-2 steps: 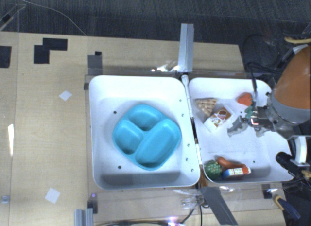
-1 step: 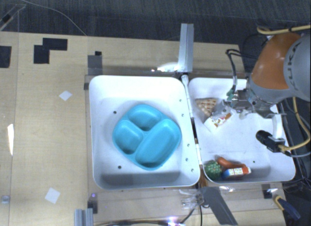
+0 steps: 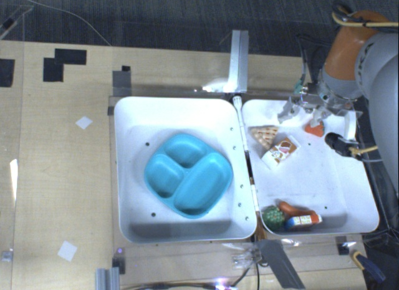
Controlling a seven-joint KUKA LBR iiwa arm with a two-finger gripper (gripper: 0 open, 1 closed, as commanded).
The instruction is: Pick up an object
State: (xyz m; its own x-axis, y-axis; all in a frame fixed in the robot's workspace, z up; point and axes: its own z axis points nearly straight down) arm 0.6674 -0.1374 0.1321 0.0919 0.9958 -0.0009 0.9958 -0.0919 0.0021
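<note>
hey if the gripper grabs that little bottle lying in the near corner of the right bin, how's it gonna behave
The bottle lies on its side, so a nudge would probably roll it. It looks small, likely light. It sits against the green ball and bin wall, so getting around it may be awkward.

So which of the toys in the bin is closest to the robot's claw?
The small orange-red piece, right below the gripper at the far end of the right bin. The waffle and little carton sit further left; the broccoli and bottle lie at the near end.
</note>
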